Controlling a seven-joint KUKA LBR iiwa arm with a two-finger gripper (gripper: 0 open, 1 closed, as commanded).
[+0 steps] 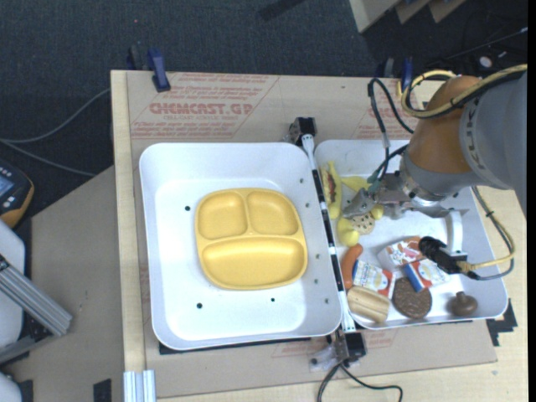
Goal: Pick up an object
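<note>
Grey metal below the orange band: found the tool low over the right bin, close to its 9 o'clock wall, just across the divide from the left bin with its yellow plate. Could not tell whether clenched or released, owing to the clutter beneath. Took the likeliest target to be the speckled block, just beside the tool at its 6 o'clock, touching or nearly so. Noted a yellow toy at the tool's 10 o'clock, long axis running 12 to 6 along the wall, and an orange sausage farther off toward 6. Judged a short shift toward 6 o'clock enough for the block.
</note>
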